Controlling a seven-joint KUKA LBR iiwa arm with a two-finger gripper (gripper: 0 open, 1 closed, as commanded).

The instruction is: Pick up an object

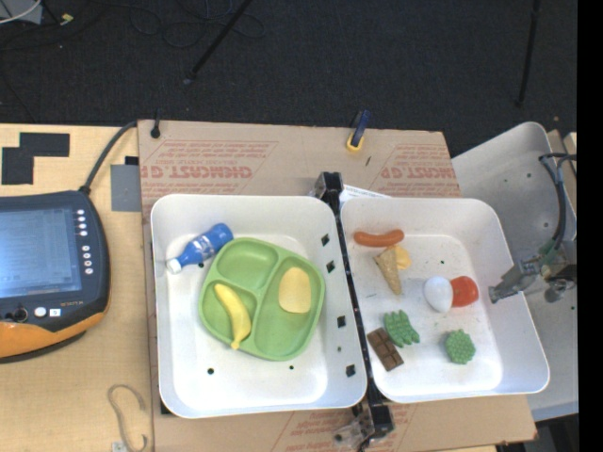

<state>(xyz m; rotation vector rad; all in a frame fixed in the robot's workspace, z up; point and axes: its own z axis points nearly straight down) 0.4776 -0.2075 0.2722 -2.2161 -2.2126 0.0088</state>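
A handheld screen unit (47, 262) lay at the far left. In the left bin (179, 384), a blue bottle (201, 247) sat beside a green plate (264, 299) bearing a banana (233, 314). The right bin (513, 365) held a sausage (379, 238), a white egg (437, 293) touching a red piece (464, 291), and green pieces (460, 347). The gripper (528, 281) hovered at that bin's right rim, holding nothing visible; how far it was open could not be told.
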